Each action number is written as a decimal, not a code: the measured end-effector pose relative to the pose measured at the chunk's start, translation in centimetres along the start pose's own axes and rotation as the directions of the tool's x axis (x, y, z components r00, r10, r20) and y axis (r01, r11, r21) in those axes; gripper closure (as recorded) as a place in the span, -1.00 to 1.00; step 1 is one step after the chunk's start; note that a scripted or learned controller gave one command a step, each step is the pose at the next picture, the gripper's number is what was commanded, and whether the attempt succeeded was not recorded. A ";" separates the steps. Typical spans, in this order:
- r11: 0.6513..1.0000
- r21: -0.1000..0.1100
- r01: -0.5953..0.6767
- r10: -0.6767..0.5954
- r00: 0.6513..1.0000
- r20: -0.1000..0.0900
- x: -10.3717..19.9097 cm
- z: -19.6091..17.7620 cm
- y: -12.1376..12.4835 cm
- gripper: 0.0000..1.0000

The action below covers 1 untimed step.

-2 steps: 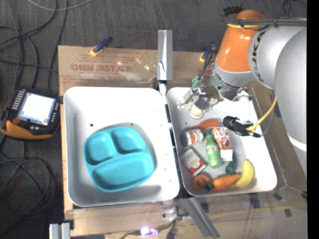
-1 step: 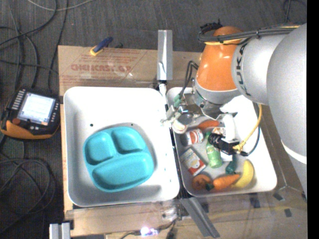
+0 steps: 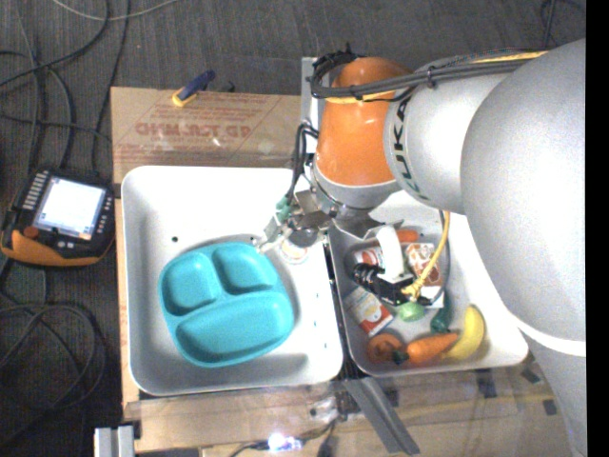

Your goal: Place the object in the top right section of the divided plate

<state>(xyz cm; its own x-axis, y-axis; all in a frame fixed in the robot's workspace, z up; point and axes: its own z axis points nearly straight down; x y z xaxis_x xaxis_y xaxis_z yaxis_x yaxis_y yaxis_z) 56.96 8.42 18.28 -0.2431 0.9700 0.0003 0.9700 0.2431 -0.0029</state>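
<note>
Reads "UKA" in dark letters on the grey arm (image 3: pixel 447 122); red print on the cardboard sheet (image 3: pixel 205 131) illegible.

Bare bin floor (image 3: pixel 162 208) around divided plate (image 3: pixel 226 301).

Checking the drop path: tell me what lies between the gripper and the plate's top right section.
In the camera view the gripper hangs at the top right corner of the blue divided plate; nothing but a sliver of bare white bin floor separates them.

Single fixed camera above bench (image 3: pixel 205 127); slanted downward over both bins (image 3: pixel 143 198); arm (image 3: pixel 495 141) near lens
</note>
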 end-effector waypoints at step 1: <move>0.996 0.000 0.092 -0.092 0.996 0.001 5.7 -0.5 -0.2 1.00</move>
<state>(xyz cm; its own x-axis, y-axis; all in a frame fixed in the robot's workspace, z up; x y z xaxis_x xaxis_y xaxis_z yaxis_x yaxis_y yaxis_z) 55.36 13.89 18.79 -0.3309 0.9436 -0.0003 0.9436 0.3309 -0.0032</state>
